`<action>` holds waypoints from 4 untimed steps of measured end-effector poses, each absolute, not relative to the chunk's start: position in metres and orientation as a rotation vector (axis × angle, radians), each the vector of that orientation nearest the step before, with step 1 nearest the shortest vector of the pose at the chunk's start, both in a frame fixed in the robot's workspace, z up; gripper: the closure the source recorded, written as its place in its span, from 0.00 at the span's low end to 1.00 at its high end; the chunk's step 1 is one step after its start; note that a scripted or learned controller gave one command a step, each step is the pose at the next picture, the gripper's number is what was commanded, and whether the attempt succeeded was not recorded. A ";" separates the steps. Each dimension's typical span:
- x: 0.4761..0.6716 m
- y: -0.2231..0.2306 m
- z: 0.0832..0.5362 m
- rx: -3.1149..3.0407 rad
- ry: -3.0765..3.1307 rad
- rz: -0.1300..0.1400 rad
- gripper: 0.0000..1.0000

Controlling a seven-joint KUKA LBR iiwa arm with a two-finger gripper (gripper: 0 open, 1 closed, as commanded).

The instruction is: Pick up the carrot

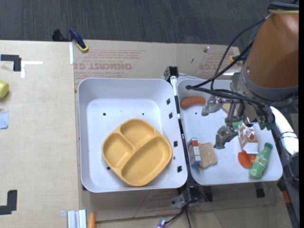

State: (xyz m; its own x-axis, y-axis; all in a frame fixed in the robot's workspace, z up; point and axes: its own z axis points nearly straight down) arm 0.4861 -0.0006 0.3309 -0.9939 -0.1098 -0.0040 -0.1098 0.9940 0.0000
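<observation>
The gripper [217, 123] is being held over the right bin [223, 177], its two grey fingers spread apart with nothing being pinched between them. The carrot [244, 159], judging by colour and shape, is being taken for the orange piece near that bin's front right corner, tucked just beside the green bottle [260, 161] and under the end of a white-and-red packet [248, 139]; part of it is being hidden by them. A reddish sausage [192, 101] is lying at the bin's back, a bread slice [207, 155] and small carton [193, 151] at the front left. The carrot is being judged light, stiff and smooth, probably a slippery toy, so a grip across its thicker exposed part is being favoured. Crowding by the bottle is being counted as the main hazard.
</observation>
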 end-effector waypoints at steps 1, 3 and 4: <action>0.488 0.068 0.225 -0.472 3.103 0.001 0.00; 0.491 -0.016 0.193 -0.954 2.987 -0.003 0.00; 0.558 -0.027 0.265 -1.128 2.926 0.001 0.00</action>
State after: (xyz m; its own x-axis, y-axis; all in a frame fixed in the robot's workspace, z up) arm 0.5579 -0.0267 0.2647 -0.7414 -0.6711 -0.0056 -0.6711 0.7414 -0.0014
